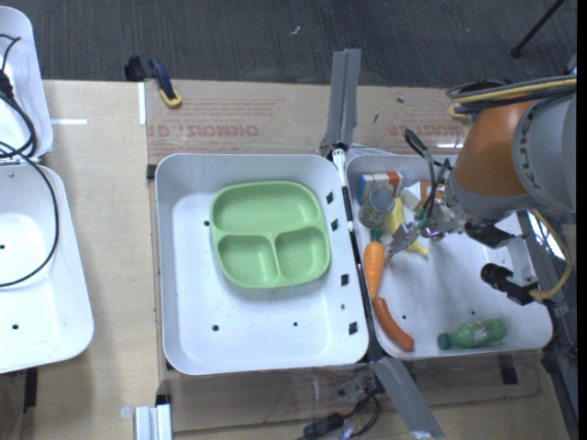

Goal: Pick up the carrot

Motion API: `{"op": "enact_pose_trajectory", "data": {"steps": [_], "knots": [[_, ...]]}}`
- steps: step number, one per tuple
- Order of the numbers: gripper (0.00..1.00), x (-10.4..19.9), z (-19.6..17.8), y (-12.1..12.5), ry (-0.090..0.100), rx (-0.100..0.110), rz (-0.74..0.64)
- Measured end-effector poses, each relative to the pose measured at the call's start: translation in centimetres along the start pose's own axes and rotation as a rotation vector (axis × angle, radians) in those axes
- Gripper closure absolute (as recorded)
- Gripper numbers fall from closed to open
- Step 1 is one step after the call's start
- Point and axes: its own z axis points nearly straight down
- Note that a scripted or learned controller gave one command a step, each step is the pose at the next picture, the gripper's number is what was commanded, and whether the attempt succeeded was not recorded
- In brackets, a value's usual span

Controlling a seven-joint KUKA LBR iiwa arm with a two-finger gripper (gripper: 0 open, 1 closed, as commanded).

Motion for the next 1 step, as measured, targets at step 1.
{"op": "enact_pose_trajectory", "data": {"steps": [1], "knots": [[0.0,4.15,-10.0,1.09,0.0,0.0,0.009]]}}
